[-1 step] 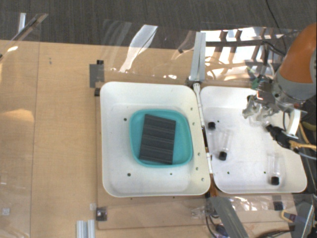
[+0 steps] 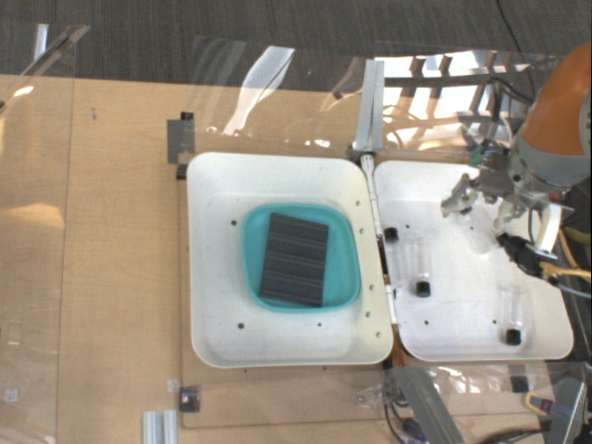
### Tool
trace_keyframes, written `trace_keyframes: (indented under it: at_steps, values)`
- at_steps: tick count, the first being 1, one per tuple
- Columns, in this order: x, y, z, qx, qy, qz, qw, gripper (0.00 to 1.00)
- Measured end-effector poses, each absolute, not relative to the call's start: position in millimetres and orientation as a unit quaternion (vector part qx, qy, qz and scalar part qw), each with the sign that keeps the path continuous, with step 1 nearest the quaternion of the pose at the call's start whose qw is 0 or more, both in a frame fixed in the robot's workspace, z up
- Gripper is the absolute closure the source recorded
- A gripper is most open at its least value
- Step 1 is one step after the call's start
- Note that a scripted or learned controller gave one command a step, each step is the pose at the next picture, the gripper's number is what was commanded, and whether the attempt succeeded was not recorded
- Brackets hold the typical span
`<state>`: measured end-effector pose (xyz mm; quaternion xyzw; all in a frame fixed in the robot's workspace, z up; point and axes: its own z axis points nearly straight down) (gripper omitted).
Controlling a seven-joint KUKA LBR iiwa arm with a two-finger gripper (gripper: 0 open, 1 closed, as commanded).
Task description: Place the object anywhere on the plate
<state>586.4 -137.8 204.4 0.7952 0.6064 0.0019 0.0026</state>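
Gripper (image 2: 483, 203) over the right bin (image 2: 444, 326), near its far right corner, fingers spread apart with nothing between them. Across the divider to the left, in the left bin (image 2: 213, 248): dark ribbed block (image 2: 294, 262) lying flat on the teal plate (image 2: 347, 276), inside the rim, roughly centred. Well apart from the gripper, left of it and somewhat nearer the camera. Long axis of the block running far-to-near in the view, tilted slightly, far end leaning right; ribs crossing the short way. Judging by that lie, task apparently met already, with no carry left. Any regrasp best taken across the short width, so fingers closing roughly left-right.
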Motion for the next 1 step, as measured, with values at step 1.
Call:
trace_keyframes:
  at_steps: [1]
  values:
    - [531.1, -118.1, 125.9, 0.784, 0.62, 0.0008, 0.0, 0.0]
